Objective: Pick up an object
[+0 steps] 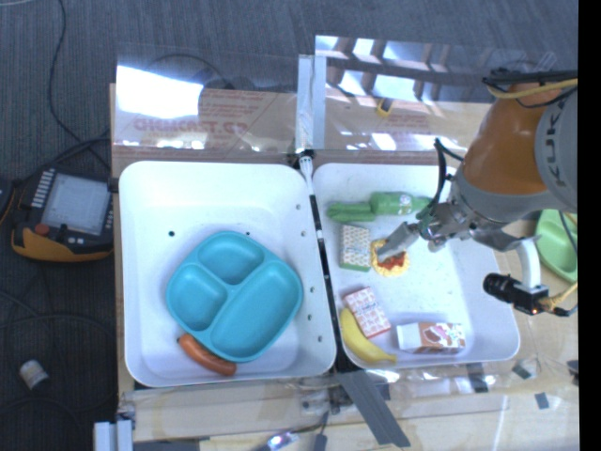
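i reach in from three o'clock, my grey arm (pixel 512 158) with its orange band crossing the right bin's (pixel 488 336) upper right corner. my gripper (pixel 392 242) points down toward eight o'clock and ends right over a small red and yellow toy (pixel 392 263), perhaps a pizza slice or a bit of fruit; i cannot tell which. the tip sits at the toy's twelve o'clock edge and seems to touch it, but my own body blurs into it there, so i cannot tell whether my jaws stand apart or together, nor whether the toy is between them.

just at nine o'clock from the toy lies a green and white patterned card-like piece (pixel 355 247), near but apart from it. at eleven o'clock from my tip lies a green toy vegetable (pixel 376 206), long and lumpy, its right end hidden behind my wrist. toward six o'clock lie a pink chequered block (pixel 367 312), touching a yellow banana (pixel 362 343) that curves along the bin's lower left corner, and a small printed box (pixel 432 336) just beside them at four o'clock.

the left bin (pixel 150 195) holds a turquoise divided plate (pixel 235 294) with three compartments, and an orange-red sausage (pixel 207 354) lies at its seven o'clock rim, partly tucked under the plate's edge.

at the frame's three o'clock side a green shape (pixel 556 242) is cut off behind my arm, too little of it showing to name.
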Action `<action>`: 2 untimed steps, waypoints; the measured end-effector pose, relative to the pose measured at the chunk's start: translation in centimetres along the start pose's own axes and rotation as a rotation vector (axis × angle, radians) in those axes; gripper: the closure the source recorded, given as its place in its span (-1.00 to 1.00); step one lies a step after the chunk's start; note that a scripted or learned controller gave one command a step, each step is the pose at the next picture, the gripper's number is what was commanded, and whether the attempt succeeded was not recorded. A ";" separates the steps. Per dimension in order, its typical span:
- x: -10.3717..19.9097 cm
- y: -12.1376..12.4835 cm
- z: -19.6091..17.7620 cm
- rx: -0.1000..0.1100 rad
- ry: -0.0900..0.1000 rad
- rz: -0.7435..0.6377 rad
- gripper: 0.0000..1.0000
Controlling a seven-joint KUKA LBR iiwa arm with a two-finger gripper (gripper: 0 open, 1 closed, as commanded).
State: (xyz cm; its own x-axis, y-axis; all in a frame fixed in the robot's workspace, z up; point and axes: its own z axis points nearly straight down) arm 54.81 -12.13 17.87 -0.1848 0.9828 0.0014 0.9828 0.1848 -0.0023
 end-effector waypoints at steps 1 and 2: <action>-0.3 1.5 8.4 -0.003 -0.001 -0.120 -1.00; -0.3 1.5 7.6 -0.002 0.001 -0.120 1.00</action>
State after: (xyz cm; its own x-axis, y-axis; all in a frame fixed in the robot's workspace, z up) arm 56.28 -12.10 10.27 -0.3007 0.9537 0.0030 0.9537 0.3007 -0.0003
